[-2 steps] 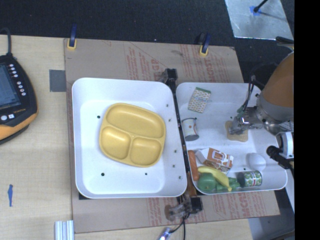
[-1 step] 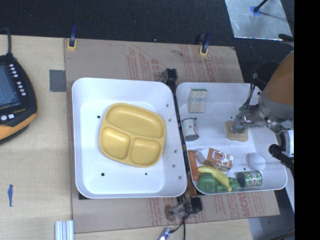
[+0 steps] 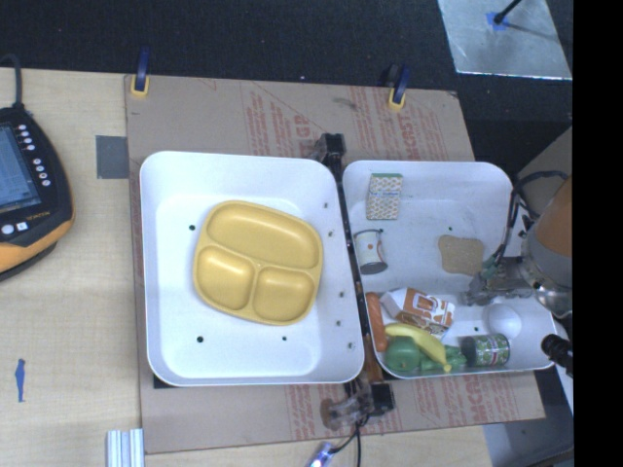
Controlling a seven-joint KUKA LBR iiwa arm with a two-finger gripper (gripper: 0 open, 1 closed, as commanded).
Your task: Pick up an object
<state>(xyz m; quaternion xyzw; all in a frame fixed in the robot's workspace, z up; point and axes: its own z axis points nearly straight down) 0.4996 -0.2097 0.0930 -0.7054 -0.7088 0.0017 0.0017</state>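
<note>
So we're starting at the near edge of the right bin (image 3: 428, 170), where most of the stuff is piling up. A green veg (image 3: 402, 357) is sitting in the near left corner with a banana (image 3: 421, 342) lying across it. A green can (image 3: 486, 350) is lying on its side just to the right of them. An orange carrot (image 3: 375, 314) is running along the left wall. Just behind the banana a snack box (image 3: 425, 309) is lying tilted, and a white ball (image 3: 503, 319) is resting behind the can.

The claw (image 3: 492, 285) is hanging low over the right side of that bin, just behind the ball and just in front of a brown patch (image 3: 461, 254). We're not seeing anything in its grip, and we honestly can't tell how far open it is; it's too murky there.

Further back, a small tin (image 3: 370, 251) is sitting by the left wall, and a checked packet (image 3: 384, 196) is lying near the far wall.

In the left bin (image 3: 165, 178) a yellow plate (image 3: 258, 261) is sitting in the middle.

Out on the surface (image 3: 68, 358), a pendant (image 3: 24, 197) is lying at the far left, and two clamps (image 3: 141, 74) are gripping the cardboard's (image 3: 243, 115) far edge.
</note>
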